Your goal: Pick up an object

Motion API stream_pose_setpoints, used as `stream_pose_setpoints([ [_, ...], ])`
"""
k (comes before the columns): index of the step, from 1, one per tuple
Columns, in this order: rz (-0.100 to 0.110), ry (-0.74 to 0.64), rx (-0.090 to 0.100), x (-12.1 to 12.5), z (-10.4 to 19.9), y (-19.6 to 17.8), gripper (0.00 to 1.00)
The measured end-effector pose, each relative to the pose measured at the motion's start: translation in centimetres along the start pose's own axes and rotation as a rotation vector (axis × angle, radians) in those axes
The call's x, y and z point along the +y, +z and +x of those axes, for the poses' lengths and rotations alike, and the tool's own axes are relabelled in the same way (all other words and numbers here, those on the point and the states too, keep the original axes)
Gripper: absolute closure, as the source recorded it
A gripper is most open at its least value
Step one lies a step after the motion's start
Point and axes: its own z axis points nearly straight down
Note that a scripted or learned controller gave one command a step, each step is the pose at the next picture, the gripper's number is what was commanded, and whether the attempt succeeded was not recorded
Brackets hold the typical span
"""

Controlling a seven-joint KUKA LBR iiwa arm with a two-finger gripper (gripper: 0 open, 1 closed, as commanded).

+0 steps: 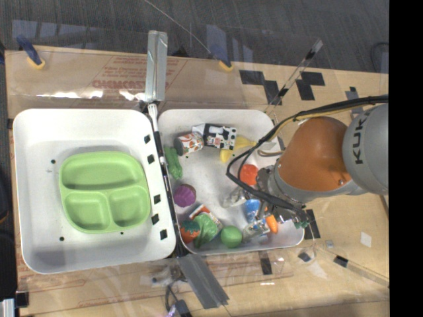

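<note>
You see the arm (317, 157) reaching in from the right, low over the right bin (218, 119), with the gripper (264, 218) down among the toys near the bin's front right corner. It sits just beside a blue object (252, 209) and a small orange piece (272, 224). You cannot tell from this view if the fingers are spread or pressed together, because the wrist covers them.

No object is lifted yet, as far as I can judge. The green ball (231, 236), the purple ball (184, 195) and the cow-patterned toy (220, 136) lie in the right bin. The green tray (104, 191) rests in the left bin (39, 256). The grasp and the lift remain to do.
</note>
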Motion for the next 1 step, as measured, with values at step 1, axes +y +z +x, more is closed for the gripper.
stream_pose_setpoints([
  [1,0.002,-0.009,-0.005,0.1,-0.33,-1.1,1.0],
])
